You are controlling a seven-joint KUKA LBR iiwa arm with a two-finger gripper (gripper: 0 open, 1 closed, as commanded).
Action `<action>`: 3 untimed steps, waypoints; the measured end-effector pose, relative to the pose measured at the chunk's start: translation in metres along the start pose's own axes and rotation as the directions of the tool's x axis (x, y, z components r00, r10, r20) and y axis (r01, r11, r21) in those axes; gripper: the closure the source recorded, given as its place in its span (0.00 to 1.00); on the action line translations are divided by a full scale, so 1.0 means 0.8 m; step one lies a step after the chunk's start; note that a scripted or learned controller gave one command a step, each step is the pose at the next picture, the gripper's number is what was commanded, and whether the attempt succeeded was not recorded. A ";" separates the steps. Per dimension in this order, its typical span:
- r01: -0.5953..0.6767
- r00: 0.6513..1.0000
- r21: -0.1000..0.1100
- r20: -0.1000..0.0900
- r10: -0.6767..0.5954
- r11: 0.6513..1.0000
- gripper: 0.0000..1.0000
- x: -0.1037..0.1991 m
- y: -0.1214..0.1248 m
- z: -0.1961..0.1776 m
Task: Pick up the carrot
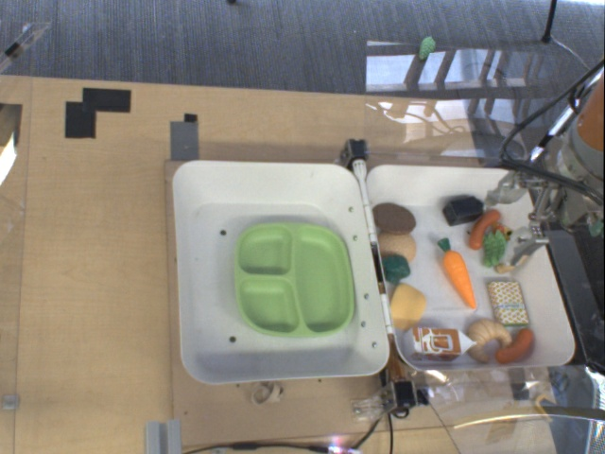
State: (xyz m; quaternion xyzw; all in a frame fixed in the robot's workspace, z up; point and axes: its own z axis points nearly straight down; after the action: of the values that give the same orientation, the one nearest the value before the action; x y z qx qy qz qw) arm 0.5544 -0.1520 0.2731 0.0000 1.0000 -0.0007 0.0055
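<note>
Right bin (563, 324), carrot (458, 273), broccoli (494, 247) beside

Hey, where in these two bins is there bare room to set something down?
The left bin has bare white floor all around the green divided plate, widest along its top edge. In the right bin, a small bare patch lies along the top wall, above the brown potato and left of the black block. Around the carrot, things crowd close.

Smooth matt plastic carrot (458, 272) in a glossy white bin (558, 334) on a pale wooden bench (85, 282).
</note>
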 end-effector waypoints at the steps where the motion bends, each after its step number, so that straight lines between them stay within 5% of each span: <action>1: 0.068 0.998 -0.007 -0.015 -0.068 0.998 0.00 -0.016 0.010 0.195; 2: 0.064 0.998 0.002 0.008 -0.064 0.998 0.00 -0.007 0.019 0.228; 3: 0.072 0.997 0.003 0.017 -0.072 0.997 1.00 -0.012 0.021 0.211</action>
State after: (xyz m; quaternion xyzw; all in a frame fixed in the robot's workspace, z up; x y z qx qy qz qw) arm 0.5655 -0.1352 0.1042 -0.0359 0.9993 -0.0021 0.0141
